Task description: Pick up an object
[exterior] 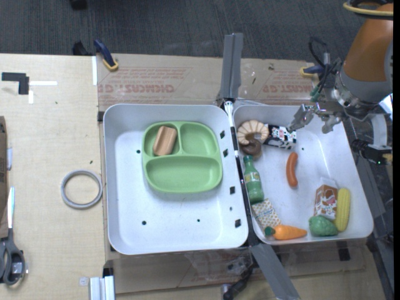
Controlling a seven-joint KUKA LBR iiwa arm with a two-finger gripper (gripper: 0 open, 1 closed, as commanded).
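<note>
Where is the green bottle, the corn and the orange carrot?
green bottle (252, 181): camera view, on the label around its middle.
corn (342, 209): camera view, middle of the yellow cob.
carrot (290, 232): camera view, middle of the orange body.

Two bins sit side by side on the desk (50, 142). The left bin (125, 217) holds a tray (184, 174) with a bread roll (165, 140) in its rear left compartment. In the right bin (350, 167), a bottle (252, 179) lies by the left wall, a sausage (292, 169) mid-bin, a carrot (289, 232) at the front and corn (342, 209) front right. A tape ring (82, 188) lies left of the bins, scissors (11, 261) nearer the front.
</note>
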